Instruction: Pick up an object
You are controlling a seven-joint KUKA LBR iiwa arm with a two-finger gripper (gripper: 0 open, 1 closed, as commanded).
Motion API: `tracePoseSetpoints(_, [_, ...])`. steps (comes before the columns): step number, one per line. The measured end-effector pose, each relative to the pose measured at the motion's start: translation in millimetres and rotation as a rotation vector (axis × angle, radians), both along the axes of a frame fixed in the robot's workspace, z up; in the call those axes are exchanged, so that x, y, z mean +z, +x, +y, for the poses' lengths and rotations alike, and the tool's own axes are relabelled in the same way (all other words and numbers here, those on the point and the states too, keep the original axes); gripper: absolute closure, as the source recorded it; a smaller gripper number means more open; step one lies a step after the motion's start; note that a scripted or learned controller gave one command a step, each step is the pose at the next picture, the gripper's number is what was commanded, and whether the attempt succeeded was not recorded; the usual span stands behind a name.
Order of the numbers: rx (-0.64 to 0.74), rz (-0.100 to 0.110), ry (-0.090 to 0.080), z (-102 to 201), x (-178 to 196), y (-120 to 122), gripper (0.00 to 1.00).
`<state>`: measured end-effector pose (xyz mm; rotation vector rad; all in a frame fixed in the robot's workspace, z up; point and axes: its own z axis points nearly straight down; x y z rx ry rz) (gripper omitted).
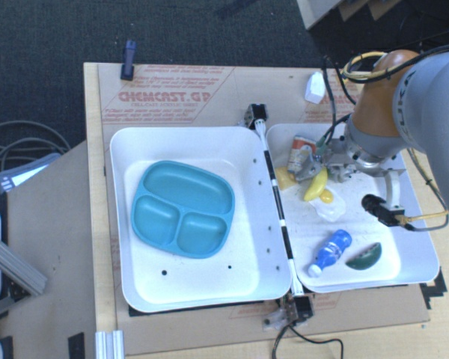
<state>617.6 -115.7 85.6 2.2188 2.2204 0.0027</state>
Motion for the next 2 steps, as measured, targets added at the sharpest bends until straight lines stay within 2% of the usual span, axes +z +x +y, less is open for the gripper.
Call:
tracePoseSetpoints(1, [0.001, 0.0, -0.001, 0, 10, 0, 1.0])
tracePoseSetpoints(2, [0.0, 0.004, 0.002, 72, 99, -63, 1.0])
